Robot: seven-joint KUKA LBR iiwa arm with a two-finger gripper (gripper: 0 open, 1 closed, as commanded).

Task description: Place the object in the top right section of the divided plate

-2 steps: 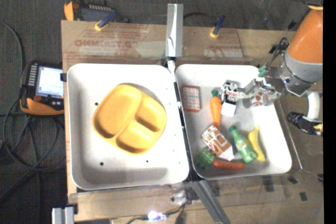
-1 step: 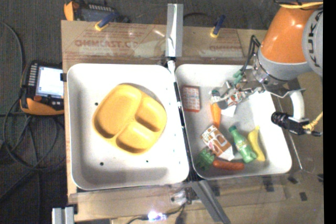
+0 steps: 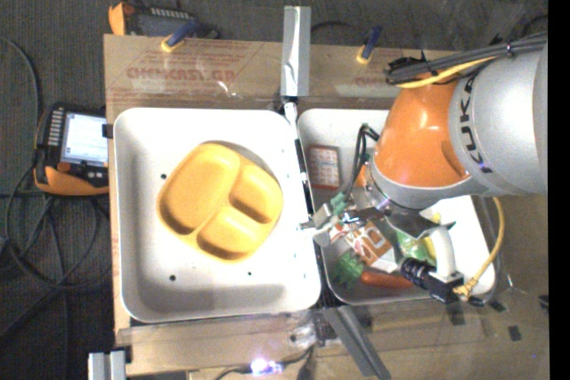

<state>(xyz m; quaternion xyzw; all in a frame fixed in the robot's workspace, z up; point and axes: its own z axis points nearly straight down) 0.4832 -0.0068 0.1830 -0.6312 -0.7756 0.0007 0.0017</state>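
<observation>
the yellow plastic divided plate [image 3: 222, 199] lies tilted in the left shallow white bin [image 3: 134, 280], in the middle left of the frame, its three sections bare. the grey arm with the orange band [image 3: 419, 138] reaches in from the right of the frame and hangs over the right white bin [image 3: 472, 218], covering much of it. the claw [image 3: 343, 218] sits low among a heap of small things near that bin's left wall; whether it is open, closed or gripping anything, i cannot tell, since the wrist hides it. beneath it lies a jumble of small objects [image 3: 370, 249], perhaps packets in green, white and orange, with an orange carrot-like piece [image 3: 385, 280] at the lower edge of the bin. a small red-and-white packet [image 3: 324, 166] lies flat higher up in the same bin. the brown cardboard surface [image 3: 205, 76] carries both bins. an orange-cased handheld screen [image 3: 76, 147] rests at the far left of the frame.
</observation>
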